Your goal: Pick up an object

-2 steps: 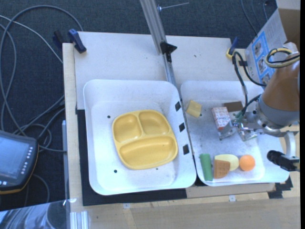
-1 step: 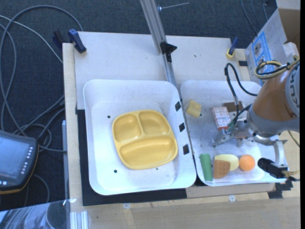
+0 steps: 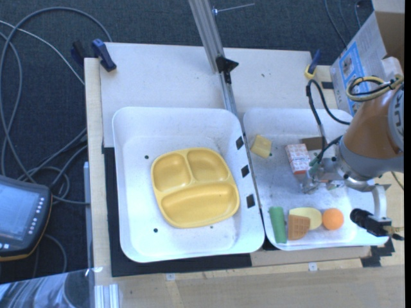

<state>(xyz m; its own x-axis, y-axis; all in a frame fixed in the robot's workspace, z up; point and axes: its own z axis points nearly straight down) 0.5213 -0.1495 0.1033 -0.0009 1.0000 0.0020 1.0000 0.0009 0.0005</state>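
A pale table (image 3: 167,69) holds two white bins over a dark carpet (image 3: 38,5) with cables. The left bin (image 3: 128,236) holds a yellow plate (image 3: 194,187) with bare room around it. In the right bin (image 3: 282,117), the claw (image 3: 314,183) sits low by a red box (image 3: 297,158); I cannot tell how wide it is. A green stick (image 3: 277,224), a cheese piece (image 3: 303,222) and an orange ball (image 3: 332,219) crowd the front edge. A yellow block (image 3: 261,146) lies near the middle wall.

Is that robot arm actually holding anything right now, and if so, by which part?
It cannot be told. The gripper is low in the right bin, next to the red-and-white box, but nothing visibly sits between its fingers.
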